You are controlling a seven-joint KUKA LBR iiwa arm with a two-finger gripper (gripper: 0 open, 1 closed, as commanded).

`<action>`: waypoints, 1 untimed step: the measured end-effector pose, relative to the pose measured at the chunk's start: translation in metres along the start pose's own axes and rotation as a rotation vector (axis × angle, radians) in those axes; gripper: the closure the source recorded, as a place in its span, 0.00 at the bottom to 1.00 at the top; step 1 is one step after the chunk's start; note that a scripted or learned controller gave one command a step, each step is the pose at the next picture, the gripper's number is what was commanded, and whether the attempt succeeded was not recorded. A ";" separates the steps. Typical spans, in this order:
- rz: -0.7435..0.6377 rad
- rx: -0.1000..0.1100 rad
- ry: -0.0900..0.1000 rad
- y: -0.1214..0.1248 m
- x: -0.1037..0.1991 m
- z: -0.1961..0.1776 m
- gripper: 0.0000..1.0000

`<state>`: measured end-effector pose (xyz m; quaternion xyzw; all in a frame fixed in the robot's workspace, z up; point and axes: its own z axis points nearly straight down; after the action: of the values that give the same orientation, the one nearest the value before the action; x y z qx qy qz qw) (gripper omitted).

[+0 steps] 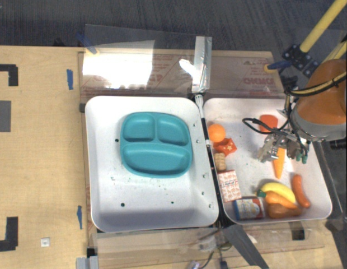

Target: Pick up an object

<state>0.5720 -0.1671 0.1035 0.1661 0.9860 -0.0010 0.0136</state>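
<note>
My gripper (272, 149) hangs low over the right bin (322, 175), in its upper right part, with the grey arm and its orange band (326, 102) coming in from the right. An orange carrot (279, 164) lies right beside and just below the gripper, partly covered by it; I cannot make out whether they touch. A red-orange piece (268, 120) lies just behind the gripper. Along the bin's left side lie an orange ball (216, 132), a small red piece (226, 147) and a tan cork-like piece (220, 161).
At the front of the right bin lie a pink-white box (228, 185), a can (247, 208), a banana (277, 191), a red sausage (300, 189) and a brown-orange item (284, 210). The left bin (101, 195) holds a teal divided plate (156, 143).
</note>
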 end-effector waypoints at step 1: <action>-0.235 -0.001 0.013 0.030 0.047 0.012 1.00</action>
<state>0.5376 -0.1230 0.0904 0.0495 0.9988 -0.0009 0.0070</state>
